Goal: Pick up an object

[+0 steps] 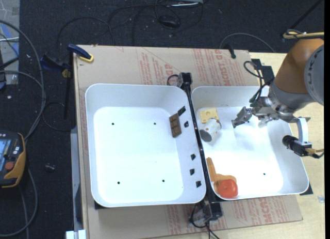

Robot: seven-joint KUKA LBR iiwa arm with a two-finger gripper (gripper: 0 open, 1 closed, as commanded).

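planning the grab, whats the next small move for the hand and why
Probably shift the hand left and lower it toward the cup. It hangs above the right bin floor with nothing beneath it, and the cup lying by the yellow cheese piece is nearest.

Red print on the cardboard sheet

The cardboard sheet (pixel 154 60) under both bins carries repeated red lettering along its top and bottom edges, upside down and at angles; the print is too small and blurred to read.
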